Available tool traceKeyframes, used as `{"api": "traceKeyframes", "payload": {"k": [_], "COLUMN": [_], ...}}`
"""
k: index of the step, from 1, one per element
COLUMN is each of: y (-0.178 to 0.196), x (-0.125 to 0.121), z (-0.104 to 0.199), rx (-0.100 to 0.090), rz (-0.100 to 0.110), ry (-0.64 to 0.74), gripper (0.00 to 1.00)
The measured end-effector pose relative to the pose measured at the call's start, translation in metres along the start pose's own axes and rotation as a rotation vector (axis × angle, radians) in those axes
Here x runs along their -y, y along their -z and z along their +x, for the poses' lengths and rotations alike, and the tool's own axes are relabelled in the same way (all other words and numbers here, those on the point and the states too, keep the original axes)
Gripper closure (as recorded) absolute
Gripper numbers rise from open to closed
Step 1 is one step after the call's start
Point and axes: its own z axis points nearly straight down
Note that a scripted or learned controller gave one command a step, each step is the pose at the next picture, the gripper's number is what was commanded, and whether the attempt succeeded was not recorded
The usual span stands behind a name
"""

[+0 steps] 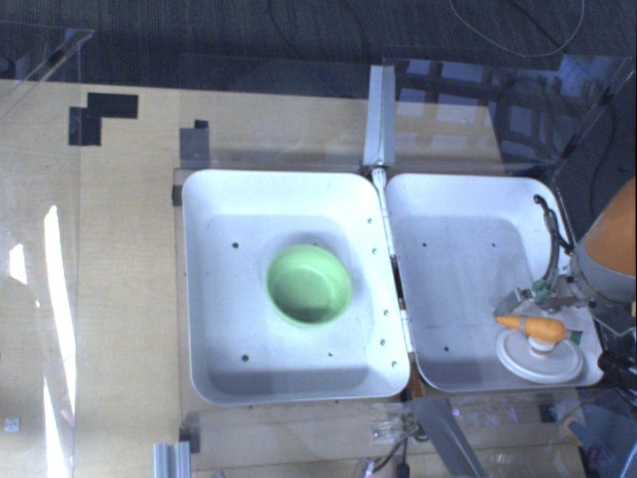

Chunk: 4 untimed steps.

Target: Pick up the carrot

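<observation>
Jaws: state cannot be told, gripper [550,299] blurred beside the small orange carrot [530,324], which lies on a round white disc [542,358] in right white bin [458,267]. Arm [609,252] cropped at the edge.

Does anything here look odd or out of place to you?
One thing: the carrot isn't on the bin floor. It lies across the top of a small white plate in the right bin's near right corner, right by the gripper. The green bowl sits upright in the left bin. Nothing looks spilled or broken.
</observation>
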Motion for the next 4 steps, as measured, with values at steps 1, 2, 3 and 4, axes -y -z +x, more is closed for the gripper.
{"api": "traceKeyframes", "payload": {"k": [1, 2, 3, 4], "y": [-0.013, 0.0, 0.0, -0.012], "x": [0.0, -0.005, -0.005, 0.003], "z": [0.032, 0.031, 0.031, 0.016], "rx": [-0.001, 0.002, 0.002, -0.006], "rz": [0.01, 0.0, 0.001, 0.012], "ry": [0.049, 0.053, 0.053, 0.198], "gripper": [0.0, 1.0, 0.0, 0.0]}}
